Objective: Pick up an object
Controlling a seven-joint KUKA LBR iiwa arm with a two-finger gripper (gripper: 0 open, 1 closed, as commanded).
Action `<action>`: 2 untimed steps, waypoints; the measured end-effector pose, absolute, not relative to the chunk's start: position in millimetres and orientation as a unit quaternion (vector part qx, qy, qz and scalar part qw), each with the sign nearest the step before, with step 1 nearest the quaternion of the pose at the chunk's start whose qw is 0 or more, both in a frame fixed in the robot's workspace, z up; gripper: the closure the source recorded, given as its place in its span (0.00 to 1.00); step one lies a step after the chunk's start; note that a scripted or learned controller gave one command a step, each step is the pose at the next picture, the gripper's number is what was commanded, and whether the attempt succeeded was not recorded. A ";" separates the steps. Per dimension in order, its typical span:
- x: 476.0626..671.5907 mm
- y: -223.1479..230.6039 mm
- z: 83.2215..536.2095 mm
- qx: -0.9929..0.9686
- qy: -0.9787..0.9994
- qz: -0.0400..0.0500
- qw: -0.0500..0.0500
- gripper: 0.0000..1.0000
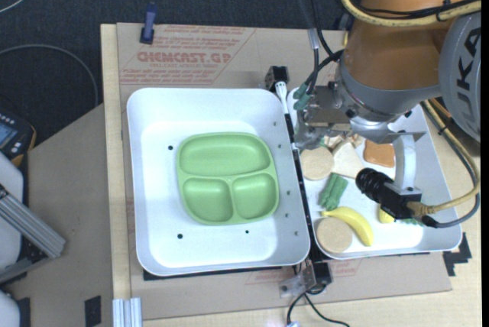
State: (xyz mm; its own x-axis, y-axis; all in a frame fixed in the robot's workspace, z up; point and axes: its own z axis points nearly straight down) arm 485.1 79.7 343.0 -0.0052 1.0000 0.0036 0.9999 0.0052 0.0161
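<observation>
The end effector [325, 136] is low over the far left corner of the shallow white right-hand bin [439, 234], close against the wall it shares with the neighbouring bin; the grey arm with its orange band [409, 4] covers most of it from above, and I cannot tell how it is set or whether anything is in it. Just beneath and beside it lie a round tan cracker-like disc [318, 163] and a pale beige wedge-shaped piece [348, 159], with an orange-brown toast-like slice [379, 155] a little to the right. Nearer the camera in the same bin are a green ridged pickle-like stick [333, 189], a yellow toy banana [353, 221] and a second round tan disc [335, 236] touching the banana's lower side. A black cylindrical fitting with cables [386, 195] hangs over the bin's right half.

The shallow white left-hand bin [149, 165] carries a light green plastic divided plate [227, 178] at its middle, well apart from the arm.

This looks like the reach-and-descend step of a pick, aimed at the pieces in the far left corner. The next move would call for settling squarely on one piece, probably the disc or the wedge, closing without catching the bin wall, then lifting straight up.
</observation>
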 end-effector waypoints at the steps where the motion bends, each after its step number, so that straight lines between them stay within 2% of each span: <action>1: 479.7 124.8 401.5 0.705 0.709 0.004 0.002 1.00; 2: 479.9 122.3 408.3 0.706 0.708 0.001 0.002 1.00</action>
State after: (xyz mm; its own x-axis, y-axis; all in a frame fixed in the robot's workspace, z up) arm 479.9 122.3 408.3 -0.0026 1.0000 -0.0005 1.0000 0.0026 0.0041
